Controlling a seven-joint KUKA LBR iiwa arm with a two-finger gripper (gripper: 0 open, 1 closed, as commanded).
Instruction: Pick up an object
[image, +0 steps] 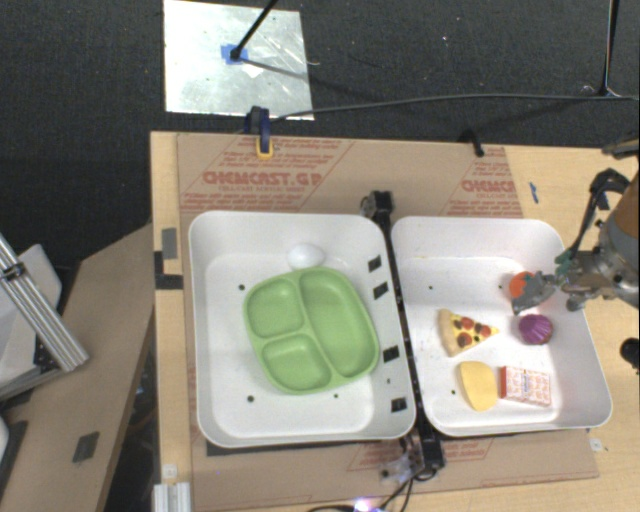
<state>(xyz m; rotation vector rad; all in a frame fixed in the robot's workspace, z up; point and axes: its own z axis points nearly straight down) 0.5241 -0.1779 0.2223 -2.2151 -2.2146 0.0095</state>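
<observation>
Hand over right bin, beside orange toy.

"CHEMCAST GP" on brown board

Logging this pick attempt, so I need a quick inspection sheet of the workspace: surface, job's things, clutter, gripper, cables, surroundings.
Surface: bench with cardboard sheet bearing left bin and right bin.
Job's things: right bin holds pizza slice, purple ball, orange object, yellow piece, red-and-white packet.
Clutter: green divided tray and white egg-shaped item in left bin.
Gripper: gripper at orange object; grip unclear.
Cables: black cable across dark floor.
Surroundings: foil sheet, metal rail.
</observation>
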